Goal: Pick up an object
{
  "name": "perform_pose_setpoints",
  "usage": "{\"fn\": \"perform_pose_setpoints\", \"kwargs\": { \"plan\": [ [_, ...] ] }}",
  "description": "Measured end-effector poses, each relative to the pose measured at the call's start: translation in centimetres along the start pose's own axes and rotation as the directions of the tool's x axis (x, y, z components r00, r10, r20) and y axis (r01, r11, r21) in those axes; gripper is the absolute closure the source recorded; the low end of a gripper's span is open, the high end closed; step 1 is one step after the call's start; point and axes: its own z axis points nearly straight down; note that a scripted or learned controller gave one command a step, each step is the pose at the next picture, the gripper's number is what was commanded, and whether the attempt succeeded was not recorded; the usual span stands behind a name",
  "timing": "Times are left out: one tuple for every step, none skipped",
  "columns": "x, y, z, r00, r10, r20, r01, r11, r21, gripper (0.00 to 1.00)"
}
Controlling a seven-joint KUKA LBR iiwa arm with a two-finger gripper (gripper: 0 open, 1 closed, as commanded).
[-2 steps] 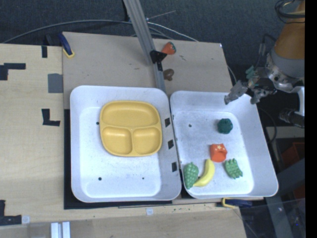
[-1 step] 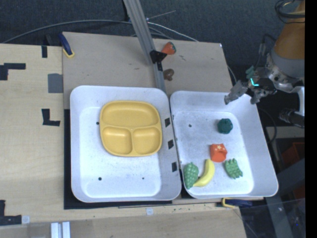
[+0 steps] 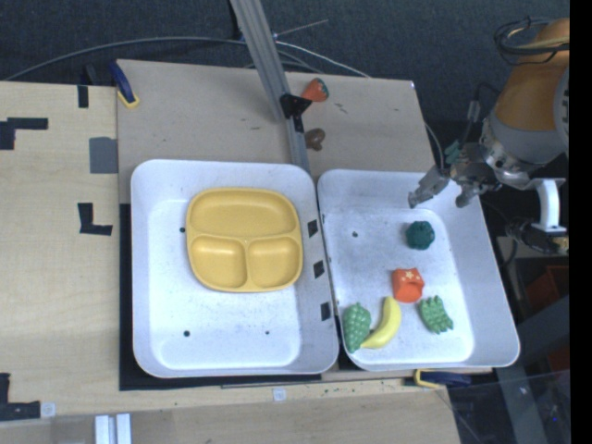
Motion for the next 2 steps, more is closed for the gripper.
{"fn": "perform_pose_setpoints", "kwargs": {
  "plan": [
    [0.8,-0.3,4.7,1.000,0.000,-0.001,0.000,1.000,0.001,0.00],
    [0.7,0.7,10.3,1.000,-0.001,0.002,0.001,1.000,-0.004,0.00]
  ]
}}
